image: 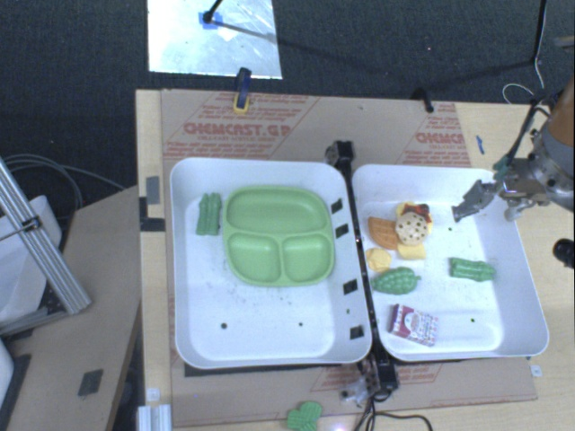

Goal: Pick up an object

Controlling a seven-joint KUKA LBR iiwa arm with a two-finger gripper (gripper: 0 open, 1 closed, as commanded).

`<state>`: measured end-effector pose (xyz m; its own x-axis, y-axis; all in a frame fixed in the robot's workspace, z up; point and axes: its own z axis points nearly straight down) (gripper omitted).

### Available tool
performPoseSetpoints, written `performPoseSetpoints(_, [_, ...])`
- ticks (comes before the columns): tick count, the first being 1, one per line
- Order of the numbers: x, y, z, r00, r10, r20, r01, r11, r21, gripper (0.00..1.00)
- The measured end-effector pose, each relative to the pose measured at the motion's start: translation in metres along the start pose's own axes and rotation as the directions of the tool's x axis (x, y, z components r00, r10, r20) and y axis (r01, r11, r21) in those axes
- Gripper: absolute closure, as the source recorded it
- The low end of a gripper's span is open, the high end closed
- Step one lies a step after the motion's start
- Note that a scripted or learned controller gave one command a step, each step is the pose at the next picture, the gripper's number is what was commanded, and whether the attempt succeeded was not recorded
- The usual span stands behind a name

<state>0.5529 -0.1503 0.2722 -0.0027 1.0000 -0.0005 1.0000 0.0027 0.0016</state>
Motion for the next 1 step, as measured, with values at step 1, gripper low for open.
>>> performPoseSetpoints(1, [-0.0352, 0.0463, 0.0699, 1.0, 0.002, 0.002, -0.002, 1.0, -0.001, 0.0])
